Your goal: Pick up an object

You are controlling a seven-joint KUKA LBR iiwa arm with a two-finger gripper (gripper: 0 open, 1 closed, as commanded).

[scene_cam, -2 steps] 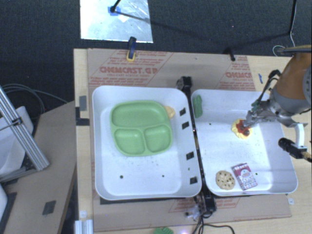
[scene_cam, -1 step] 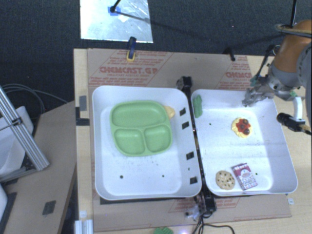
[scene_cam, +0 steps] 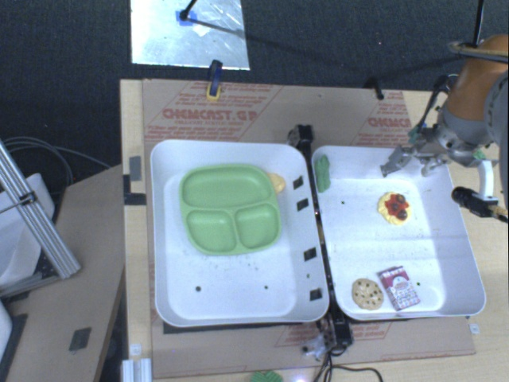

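In the right bin (scene_cam: 445,245) lie a yellow and red toy food piece (scene_cam: 394,208), a cookie (scene_cam: 367,293) and a red packet (scene_cam: 399,287) next to it. A green oblong piece (scene_cam: 321,172) rests against that bin's left wall. My gripper (scene_cam: 410,164) hangs over the right bin's far edge, up and to the right of the yellow and red piece. It is open, and nothing sits between its fingers. The left bin (scene_cam: 171,285) holds a green divided plate (scene_cam: 231,209) with a small yellow piece (scene_cam: 276,183) at its right rim.
Black clips line the wall between the two bins (scene_cam: 306,205). A shiny sheet (scene_cam: 189,22) lies on the dark floor behind the bench. A yellow and blue clip (scene_cam: 214,80) stands at the bench's back edge. Metal framing (scene_cam: 32,221) stands at left.
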